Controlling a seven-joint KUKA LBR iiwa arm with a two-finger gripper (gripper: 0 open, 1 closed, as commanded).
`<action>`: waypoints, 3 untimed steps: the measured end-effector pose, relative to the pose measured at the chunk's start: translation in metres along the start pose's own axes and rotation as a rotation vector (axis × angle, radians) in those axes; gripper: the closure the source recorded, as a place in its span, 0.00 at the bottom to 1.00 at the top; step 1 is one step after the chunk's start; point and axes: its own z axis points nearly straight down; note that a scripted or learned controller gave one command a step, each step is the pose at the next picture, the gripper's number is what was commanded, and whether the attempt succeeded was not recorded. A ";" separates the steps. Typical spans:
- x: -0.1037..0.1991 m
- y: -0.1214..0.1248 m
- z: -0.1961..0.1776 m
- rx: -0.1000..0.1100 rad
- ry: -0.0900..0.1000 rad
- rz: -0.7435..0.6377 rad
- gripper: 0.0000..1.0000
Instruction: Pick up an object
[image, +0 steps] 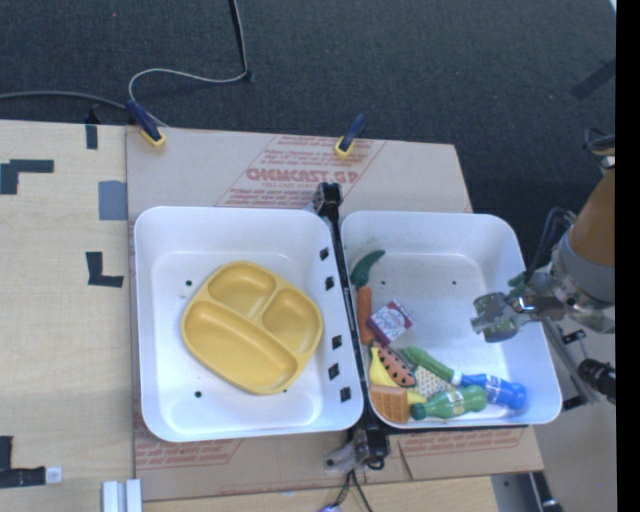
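My gripper (495, 318) hangs over the right side of the right bin (450, 240), with bare white floor under it and nothing seen in its grasp. Toys lie in a heap along that bin's left and front. A green pepper (365, 265) and an orange carrot (364, 303) lie by the left wall. A purple and white packet (390, 322) sits left of the gripper. Near the front lie a green bottle (452, 403), a blue bottle (502, 390) and a yellow piece (379, 370).
The left bin (160, 260) holds a yellow divided plate (252, 326). Both bins rest on a cardboard sheet (290, 170) fixed by two yellow clamps (148, 128). A cable (200, 75) runs across the dark floor behind. The orange-banded arm (600, 230) comes in from the right.
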 end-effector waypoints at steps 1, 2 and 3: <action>0.000 0.000 0.001 0.002 0.001 0.000 0.00; 0.007 0.062 0.134 -0.004 0.000 -0.001 0.00; 0.006 0.061 0.125 -0.004 -0.002 0.000 1.00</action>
